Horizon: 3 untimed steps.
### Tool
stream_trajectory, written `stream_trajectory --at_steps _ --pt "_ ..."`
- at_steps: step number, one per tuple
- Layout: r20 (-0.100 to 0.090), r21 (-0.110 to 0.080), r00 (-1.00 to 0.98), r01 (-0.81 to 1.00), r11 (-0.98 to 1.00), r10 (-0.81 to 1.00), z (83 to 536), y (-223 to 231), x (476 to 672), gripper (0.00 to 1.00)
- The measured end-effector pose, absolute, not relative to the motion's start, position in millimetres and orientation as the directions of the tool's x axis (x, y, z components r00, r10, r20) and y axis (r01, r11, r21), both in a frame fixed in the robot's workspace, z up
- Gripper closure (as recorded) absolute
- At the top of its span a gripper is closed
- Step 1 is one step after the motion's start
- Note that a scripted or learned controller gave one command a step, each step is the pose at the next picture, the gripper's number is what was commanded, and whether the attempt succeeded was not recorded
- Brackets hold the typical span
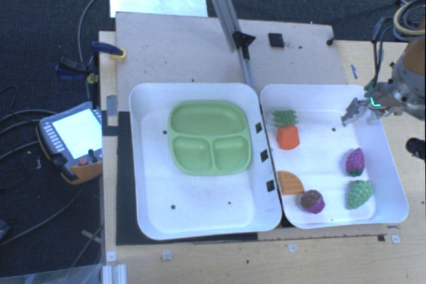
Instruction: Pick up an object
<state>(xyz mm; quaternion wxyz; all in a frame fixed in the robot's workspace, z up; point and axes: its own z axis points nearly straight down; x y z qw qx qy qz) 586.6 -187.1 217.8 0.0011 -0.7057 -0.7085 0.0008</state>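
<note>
Tool (354, 111) poised at the right-hand shallow white plastic bin's (333, 100) two o'clock edge, nothing between its fingers, which look parted.

The toys sit well apart from it: an orange plastic carrot with a green leafy top (287, 130) at ten o'clock, a knobbly purple grape cluster (355, 161) at four, a bumpy green cluster (359, 194) and a rounded dark-purple fruit (312, 201) near six, beside a smooth orange wedge (290, 181). These small, hard, rounded pieces could roll or squirt free of a pinch, and a descent here would likely strike the rim. A pale green sectioned plastic plate (210, 138) lies in the left bin.
</note>
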Motion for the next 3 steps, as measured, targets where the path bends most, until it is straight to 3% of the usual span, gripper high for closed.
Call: stream_trajectory --at_steps 1,3 --pt "-0.001 0.002 -0.005 1.000 0.005 1.000 220 -187 587.8 0.00" --pt "0.000 -0.002 -0.003 1.000 0.003 1.000 108 -174 590.4 0.00"
